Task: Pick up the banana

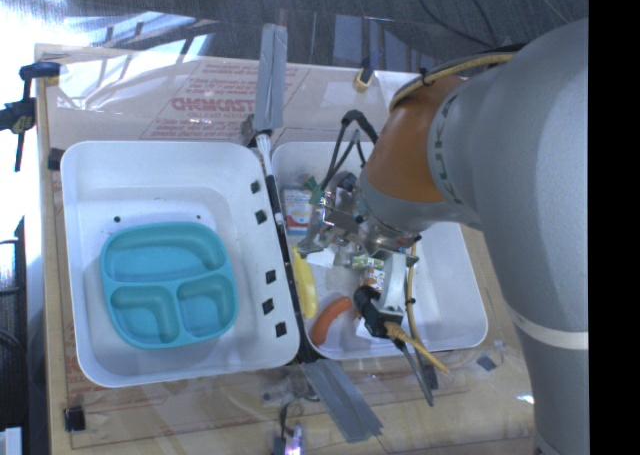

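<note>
1. You are looking for the banana: it is lying as a narrow yellow strip in the right bin, running along that bin's left wall, just beside the divider between the two bins.

2. Just beside the banana's lower end, an orange-red thing is lying near the bin's front left corner; they seem close enough to be touching, though you cannot be sure of it.

3. The hand is hanging over the middle of the right bin, to the right of the banana and a little above it in the view. Whether it is open or closed, I cannot tell; the wrist and its cables are crowding that spot.

4. As far as you can judge, the task is sitting at an early stage: the banana is resting in the bin, nothing yellow is showing at the hand, and the reach, the grasp and the lift are all left to do.

5. A small white carton is standing near the bin's back left, beyond the banana's upper end.

6. The arm is covering much of the right bin, so whatever is lying beneath it is hidden from you.

7. In the left bin, a blue divided tray is sitting well apart from the banana, and both bins are resting on the desk.
</note>
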Controlling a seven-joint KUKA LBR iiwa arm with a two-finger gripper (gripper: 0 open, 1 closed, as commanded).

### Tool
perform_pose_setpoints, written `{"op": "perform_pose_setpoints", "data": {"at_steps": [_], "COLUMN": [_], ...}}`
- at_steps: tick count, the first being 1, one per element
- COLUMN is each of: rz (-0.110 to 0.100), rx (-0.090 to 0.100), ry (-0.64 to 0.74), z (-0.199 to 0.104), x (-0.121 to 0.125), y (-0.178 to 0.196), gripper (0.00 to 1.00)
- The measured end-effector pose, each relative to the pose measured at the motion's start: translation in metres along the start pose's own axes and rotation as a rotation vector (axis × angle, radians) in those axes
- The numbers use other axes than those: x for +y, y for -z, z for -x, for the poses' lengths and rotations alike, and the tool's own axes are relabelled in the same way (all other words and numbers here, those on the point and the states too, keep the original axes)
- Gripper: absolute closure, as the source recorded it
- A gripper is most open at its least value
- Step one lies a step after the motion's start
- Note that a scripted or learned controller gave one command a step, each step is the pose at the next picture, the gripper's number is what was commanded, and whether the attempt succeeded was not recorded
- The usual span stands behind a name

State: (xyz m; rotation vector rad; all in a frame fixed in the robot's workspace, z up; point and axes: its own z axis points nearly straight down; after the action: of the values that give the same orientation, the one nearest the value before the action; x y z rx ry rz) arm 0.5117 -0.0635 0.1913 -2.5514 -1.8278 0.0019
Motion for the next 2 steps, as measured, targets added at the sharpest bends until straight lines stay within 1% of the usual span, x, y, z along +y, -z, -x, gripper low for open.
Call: {"op": "perform_pose_setpoints", "data": {"at_steps": [1, 2], "rz": [-0.003, -0.004], "rx": [-0.002, -0.001], "ry": [0.184, 0.152], "z": [-0.065, 0.007], "x": [-0.052, -0.035], "y": [-0.002, -0.001], "gripper": [1.00, 1.00]}}
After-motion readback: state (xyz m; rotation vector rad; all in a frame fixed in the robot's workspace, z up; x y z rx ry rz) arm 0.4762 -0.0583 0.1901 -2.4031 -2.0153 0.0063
